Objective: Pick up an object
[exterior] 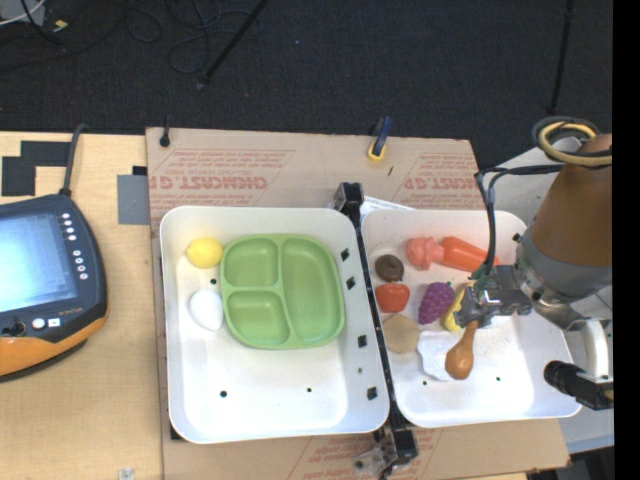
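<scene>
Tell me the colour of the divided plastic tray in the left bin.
Light green; the divided plastic tray shows best in the camera view.

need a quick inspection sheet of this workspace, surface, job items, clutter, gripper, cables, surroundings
surface: cardboard-covered bench bearing two shallow white bins, left bin and right bin, side by side
job's things: in the right bin, a chocolate doughnut, pink toy, carrot, red pepper, purple grapes, tan piece, brown drumstick
clutter: in the left bin, a green divided tray, lemon and white egg beside it
grippers: gripper over the right bin near the drumstick; finger state unclear
cables: black cable on the arm; loose cables on the dark floor
surroundings: teach pendant at left, blue-yellow clamp on the cardboard
</scene>
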`<state>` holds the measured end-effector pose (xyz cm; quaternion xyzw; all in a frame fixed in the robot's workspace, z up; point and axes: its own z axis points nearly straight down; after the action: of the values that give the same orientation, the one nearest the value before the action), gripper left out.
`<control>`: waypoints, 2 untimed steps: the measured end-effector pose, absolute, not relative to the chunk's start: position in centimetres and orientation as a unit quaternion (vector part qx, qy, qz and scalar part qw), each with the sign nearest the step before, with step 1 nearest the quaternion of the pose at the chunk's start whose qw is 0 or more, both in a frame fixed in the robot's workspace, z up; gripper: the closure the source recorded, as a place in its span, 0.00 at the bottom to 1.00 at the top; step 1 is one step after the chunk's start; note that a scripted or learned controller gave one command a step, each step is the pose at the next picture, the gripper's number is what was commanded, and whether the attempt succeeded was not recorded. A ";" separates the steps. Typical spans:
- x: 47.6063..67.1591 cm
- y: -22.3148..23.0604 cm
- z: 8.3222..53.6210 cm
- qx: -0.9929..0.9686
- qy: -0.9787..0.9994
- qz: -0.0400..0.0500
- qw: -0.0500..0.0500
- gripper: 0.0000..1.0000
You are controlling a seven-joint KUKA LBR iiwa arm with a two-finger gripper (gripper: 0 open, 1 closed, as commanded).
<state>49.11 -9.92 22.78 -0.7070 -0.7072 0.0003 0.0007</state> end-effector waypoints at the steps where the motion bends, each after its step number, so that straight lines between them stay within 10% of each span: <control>1: 50.5 -5.1 23.6 -0.706 -0.709 0.000 0.002 1.00; 2: 52.3 -1.2 22.4 -0.707 -0.708 0.001 0.001 1.00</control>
<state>52.31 -1.17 22.43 -0.7066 -0.7076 0.0010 0.0013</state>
